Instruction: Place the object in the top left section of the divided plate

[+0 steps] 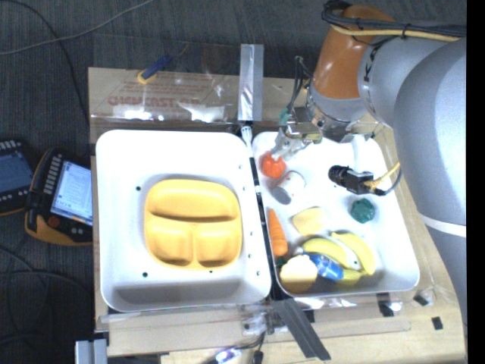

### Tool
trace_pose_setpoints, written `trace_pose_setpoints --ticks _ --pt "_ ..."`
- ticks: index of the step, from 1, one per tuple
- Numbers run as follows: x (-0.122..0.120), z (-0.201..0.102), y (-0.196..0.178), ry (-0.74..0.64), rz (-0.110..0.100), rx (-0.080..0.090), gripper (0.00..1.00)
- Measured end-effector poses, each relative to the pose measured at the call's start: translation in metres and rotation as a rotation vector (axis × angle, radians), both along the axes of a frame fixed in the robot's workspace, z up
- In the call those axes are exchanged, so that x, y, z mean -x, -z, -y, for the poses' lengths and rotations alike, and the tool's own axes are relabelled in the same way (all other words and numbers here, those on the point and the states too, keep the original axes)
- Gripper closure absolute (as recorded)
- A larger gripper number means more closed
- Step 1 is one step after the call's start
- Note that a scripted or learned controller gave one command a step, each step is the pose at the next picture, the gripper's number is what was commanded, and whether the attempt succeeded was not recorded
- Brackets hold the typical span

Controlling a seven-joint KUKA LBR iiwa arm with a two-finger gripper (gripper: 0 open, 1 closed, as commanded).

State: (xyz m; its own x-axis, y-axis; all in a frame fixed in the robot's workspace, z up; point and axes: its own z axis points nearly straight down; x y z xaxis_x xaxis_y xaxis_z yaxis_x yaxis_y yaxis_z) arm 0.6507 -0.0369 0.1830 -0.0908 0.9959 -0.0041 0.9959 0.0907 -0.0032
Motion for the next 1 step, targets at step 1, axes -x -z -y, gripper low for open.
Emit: trace_pose_setpoints --ticks 1 --pt "-0.0151 0.1265 0.0202 0.011 0.001 0.0 1.0"
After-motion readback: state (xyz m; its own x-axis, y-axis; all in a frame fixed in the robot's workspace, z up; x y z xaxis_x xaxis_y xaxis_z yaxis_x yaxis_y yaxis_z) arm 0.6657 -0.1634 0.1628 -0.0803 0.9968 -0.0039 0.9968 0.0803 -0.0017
